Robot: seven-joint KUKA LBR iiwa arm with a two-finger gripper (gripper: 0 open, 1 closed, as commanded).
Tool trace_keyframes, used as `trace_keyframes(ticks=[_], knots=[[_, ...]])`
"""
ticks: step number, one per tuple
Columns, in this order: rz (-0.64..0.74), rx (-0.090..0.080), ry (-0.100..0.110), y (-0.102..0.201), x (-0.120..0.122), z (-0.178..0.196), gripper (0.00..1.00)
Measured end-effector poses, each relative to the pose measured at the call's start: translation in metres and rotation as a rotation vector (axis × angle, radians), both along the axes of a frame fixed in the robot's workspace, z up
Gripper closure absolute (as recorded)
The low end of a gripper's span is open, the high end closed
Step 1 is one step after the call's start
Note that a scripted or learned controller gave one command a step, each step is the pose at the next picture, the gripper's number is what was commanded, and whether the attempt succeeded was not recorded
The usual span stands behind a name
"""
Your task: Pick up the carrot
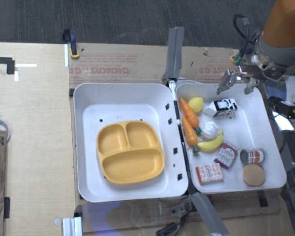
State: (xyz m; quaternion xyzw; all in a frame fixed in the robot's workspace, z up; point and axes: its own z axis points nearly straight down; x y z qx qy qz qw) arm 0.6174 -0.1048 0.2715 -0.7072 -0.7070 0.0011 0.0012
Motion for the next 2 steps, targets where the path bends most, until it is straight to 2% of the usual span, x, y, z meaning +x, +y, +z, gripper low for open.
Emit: trace_keyframes(ticks=[1, 2], knots=[[-0.128, -0.001, -0.001, -0.053, 0.041, -0.129, 0.00], [-0.253, 0.004, -0.030, -0.077, 0.017, -0.159, 0.00]])
